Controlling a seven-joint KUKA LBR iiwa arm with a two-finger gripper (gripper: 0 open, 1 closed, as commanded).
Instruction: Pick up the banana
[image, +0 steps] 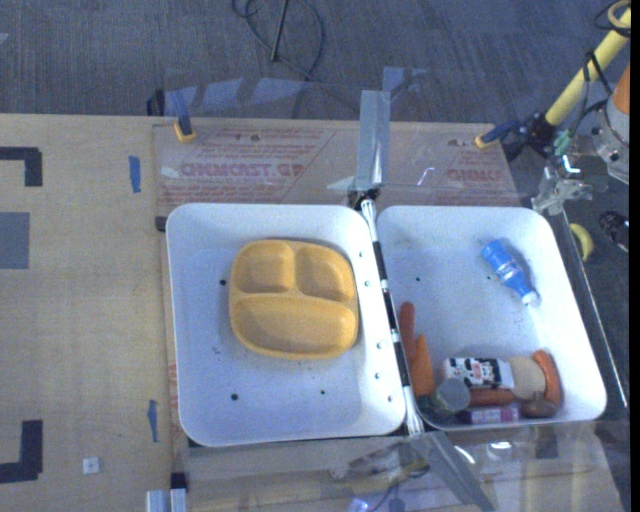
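1. Reference landmark: the yellow divided plate (293, 297). It lies flat at the centre of the left bin (200, 400), open side up.

2. End effector (560, 185): located far to the right of the plate and above its level in the view, outside the top right corner of the right bin (450, 250). It sits over the counter (80, 300) edge, not over either bin. How far open it is cannot be told from this view, and no object is seen in its grasp.

3. Banana: its position cannot be told. No item to the right of the plate can be identified as it with confidence.

4. Right bin contents, all to the right of the plate:
- Blue bottle (508, 268), lying tilted, at about the plate's height in the view, apart from the other items.
- Carrot (421, 365), just beyond the plate's lower right, near the wall between the bins.
- Labelled bottle (485, 373), lying on its side, further right and lower, in a cluster with small items too crowded to identify.

5. Cardboard sheet (250, 165) with red lettering lies beyond the plate, behind both bins.
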